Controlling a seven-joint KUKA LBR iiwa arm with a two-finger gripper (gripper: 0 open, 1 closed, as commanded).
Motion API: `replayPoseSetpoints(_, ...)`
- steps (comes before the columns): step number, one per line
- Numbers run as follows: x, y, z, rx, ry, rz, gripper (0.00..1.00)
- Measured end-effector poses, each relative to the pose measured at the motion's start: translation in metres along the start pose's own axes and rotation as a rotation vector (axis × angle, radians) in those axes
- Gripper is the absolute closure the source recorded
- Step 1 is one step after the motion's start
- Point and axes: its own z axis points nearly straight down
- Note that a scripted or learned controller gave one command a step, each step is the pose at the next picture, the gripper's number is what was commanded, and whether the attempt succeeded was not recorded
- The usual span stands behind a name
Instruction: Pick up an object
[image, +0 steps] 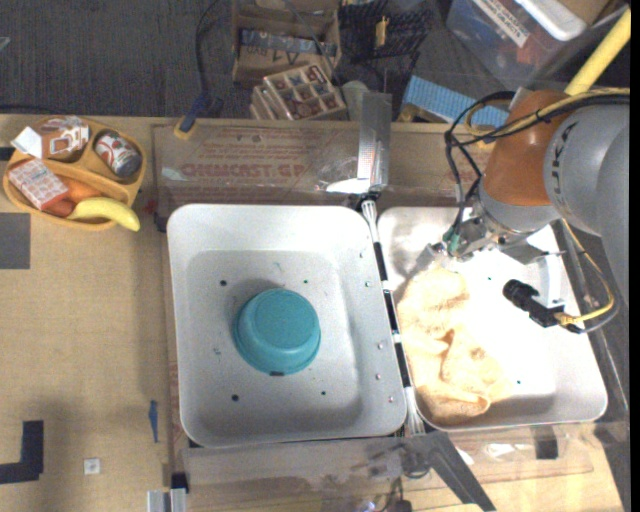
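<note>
Cloth is the thing nearest your arm right now. A pale yellow, crumpled cloth (445, 340) lies along the left side of the right white bin (560, 395), close to the wall between the two bins. A round teal plastic bowl (279, 331), turned upside down, sits in the middle of the left white bin (190, 250).

Your grey arm with the orange band (530, 165) reaches in from the right. Its gripper (455, 243) is over the back of the right bin, just above the top edge of the cloth. You cannot tell from here how the gripper is set, and nothing can be seen held in it.

To do this step well, I think you should go for the cloth. Aim at a thick, bunched-up fold, not a flat part. Come straight down and press in a little, so there is cloth to pinch. Stay away from the bin wall. Lift slowly, because soft cloth can slip out.
</note>
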Motion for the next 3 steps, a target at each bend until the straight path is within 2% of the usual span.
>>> replayPoseSetpoints(1,-0.005,-0.082,0.01,0.003,0.001,-0.092,0.0)
replayPoseSetpoints(2,-0.006,-0.081,-0.001,-0.002,-0.001,-0.087,1.0)
replayPoseSetpoints(3,0.074,-0.02,-0.089,0.012,0.003,0.413,1.0)
